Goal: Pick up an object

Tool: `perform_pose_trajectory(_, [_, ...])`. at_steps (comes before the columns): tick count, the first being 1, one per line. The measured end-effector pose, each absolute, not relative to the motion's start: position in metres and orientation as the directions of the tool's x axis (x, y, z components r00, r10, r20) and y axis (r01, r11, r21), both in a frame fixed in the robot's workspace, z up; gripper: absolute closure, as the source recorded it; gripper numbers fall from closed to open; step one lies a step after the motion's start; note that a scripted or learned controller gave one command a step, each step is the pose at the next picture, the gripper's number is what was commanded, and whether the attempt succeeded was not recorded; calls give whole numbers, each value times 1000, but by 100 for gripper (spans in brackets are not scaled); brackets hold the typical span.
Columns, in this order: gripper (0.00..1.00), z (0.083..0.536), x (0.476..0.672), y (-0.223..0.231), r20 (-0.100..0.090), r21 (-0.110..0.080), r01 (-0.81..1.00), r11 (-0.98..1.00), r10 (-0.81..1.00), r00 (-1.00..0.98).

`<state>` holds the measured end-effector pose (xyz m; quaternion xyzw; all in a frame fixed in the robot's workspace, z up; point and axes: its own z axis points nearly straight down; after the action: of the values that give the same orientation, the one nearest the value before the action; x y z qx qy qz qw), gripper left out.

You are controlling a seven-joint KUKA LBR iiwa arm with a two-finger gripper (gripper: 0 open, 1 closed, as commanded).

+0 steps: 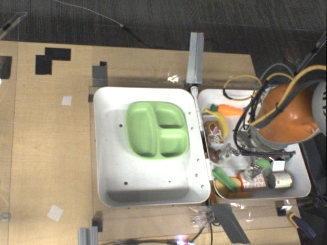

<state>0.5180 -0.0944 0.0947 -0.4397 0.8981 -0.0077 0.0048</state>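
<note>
Nearest the camera rises the arm's orange band [287, 115], hanging over the right bin [301, 185]. Below it the gripper [245, 154] sits low among cables over that bin's middle; how it stands, or whether it has hold of anything, I cannot tell. Around it lie small objects: a banana [218, 121] and an orange carrot [231, 109] on the far side, a silver can [280, 179] and a green piece [223, 178] on the near side. Left, a green divided tray [156, 129] rests in the left bin [117, 188].
</note>
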Motion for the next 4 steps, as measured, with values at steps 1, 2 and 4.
perform_pose_trajectory(1, [0,96,596,-93,-11,-20,-773,634,-773,-634])
perform_pose_trajectory(2, [0,96,538,-98,-19,-25,-734,679,-734,-679])
perform_pose_trajectory(4, [0,98,610,-88,-21,-24,-694,719,-695,-719])
